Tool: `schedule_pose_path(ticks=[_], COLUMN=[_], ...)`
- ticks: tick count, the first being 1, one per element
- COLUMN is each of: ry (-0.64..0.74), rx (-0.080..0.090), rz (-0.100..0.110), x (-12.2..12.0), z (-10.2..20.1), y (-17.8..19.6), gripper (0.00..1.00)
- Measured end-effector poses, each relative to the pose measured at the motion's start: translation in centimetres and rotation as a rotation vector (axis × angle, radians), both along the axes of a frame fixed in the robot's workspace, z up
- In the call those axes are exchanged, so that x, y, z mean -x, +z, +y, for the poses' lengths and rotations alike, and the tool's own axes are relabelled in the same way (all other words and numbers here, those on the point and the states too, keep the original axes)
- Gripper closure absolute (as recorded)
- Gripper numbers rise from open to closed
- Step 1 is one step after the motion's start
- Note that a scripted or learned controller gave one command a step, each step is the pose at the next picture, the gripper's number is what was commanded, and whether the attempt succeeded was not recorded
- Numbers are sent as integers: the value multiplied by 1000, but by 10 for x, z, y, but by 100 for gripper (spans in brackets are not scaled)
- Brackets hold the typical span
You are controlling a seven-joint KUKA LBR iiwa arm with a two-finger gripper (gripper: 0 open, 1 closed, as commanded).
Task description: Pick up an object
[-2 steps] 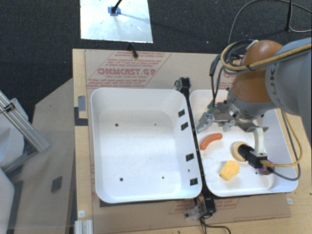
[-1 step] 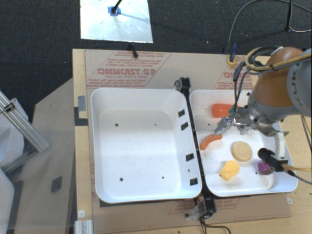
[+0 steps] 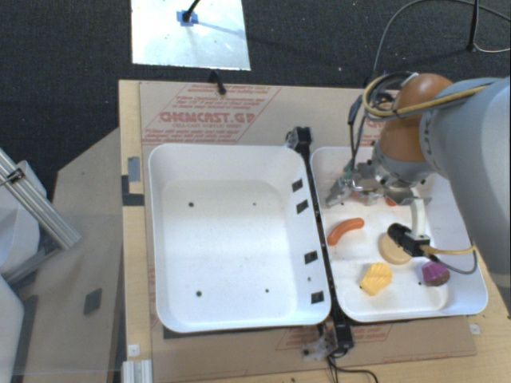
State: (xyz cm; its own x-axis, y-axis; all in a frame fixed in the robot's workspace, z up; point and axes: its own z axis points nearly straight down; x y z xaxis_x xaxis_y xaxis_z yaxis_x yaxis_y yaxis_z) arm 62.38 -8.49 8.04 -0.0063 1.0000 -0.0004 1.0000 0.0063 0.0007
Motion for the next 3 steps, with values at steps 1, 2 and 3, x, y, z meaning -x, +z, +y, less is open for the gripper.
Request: schedule_pose_path(ticks=[1, 2, 3], ry=[-1, -4, -2], rx=[0, 0, 0], rz=[-1, 1, -3], x=[2, 13, 1], z=[1, 1, -3], y=[4, 4, 5], gripper=[0, 0, 0])
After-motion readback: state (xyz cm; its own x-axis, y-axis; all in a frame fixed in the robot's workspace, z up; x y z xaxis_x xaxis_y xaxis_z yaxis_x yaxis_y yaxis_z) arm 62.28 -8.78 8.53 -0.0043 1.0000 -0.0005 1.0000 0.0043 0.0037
